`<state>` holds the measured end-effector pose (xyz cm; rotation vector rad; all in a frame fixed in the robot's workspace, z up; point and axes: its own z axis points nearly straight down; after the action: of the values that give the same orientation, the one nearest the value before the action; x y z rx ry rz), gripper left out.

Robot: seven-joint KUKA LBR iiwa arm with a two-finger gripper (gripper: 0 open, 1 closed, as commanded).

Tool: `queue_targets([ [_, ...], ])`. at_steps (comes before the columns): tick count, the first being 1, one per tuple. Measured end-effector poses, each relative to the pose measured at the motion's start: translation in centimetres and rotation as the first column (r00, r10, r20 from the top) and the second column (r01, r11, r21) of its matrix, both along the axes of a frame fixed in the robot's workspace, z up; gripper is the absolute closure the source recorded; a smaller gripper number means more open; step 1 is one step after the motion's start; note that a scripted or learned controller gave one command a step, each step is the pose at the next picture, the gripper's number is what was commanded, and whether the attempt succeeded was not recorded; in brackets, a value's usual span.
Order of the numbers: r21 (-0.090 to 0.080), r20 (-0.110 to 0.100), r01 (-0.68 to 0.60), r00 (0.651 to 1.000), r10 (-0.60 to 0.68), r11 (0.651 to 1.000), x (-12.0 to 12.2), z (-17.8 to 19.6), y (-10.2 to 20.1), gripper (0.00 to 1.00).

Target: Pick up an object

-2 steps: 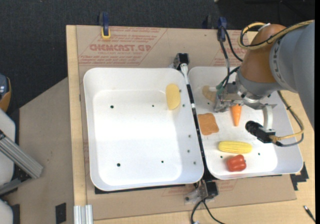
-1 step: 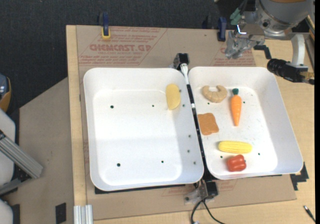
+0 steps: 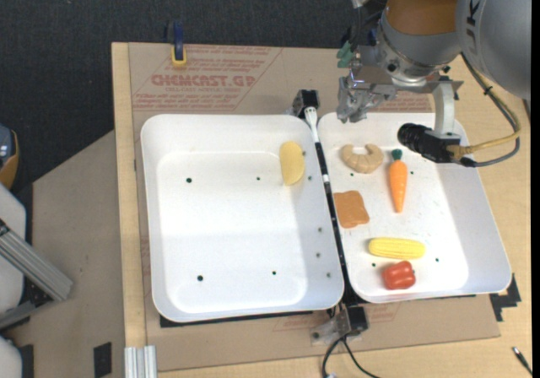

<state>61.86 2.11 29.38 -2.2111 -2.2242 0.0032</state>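
Note:
My gripper [image 3: 354,106] hangs above the far left corner of the right bin [image 3: 472,224], with nothing visible between its fingers. Just below it lies a beige curved pastry [image 3: 362,158]. An orange carrot [image 3: 397,183] lies to the right of the pastry. A brown bread slice [image 3: 351,208] sits near the divider. A yellow corn cob [image 3: 396,247] and a red pepper [image 3: 398,275] rest near the front of the right bin. A pale yellow potato-like piece [image 3: 292,163] lies at the right side of the left bin [image 3: 219,233].
The bins stand side by side on a brown board [image 3: 211,72], with a black clamp [image 3: 305,102] at the far end of the divider. A blue and yellow clamp [image 3: 177,43] sits at the board's far edge. A black camera mount [image 3: 426,143] juts from the wrist over the right bin.

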Motion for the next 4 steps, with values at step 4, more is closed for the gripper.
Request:
queue_targets([
  [4,0.001,0.002,-0.002,1.000,0.002,1.000,4.8,-3.7,-5.4,1.00],
])
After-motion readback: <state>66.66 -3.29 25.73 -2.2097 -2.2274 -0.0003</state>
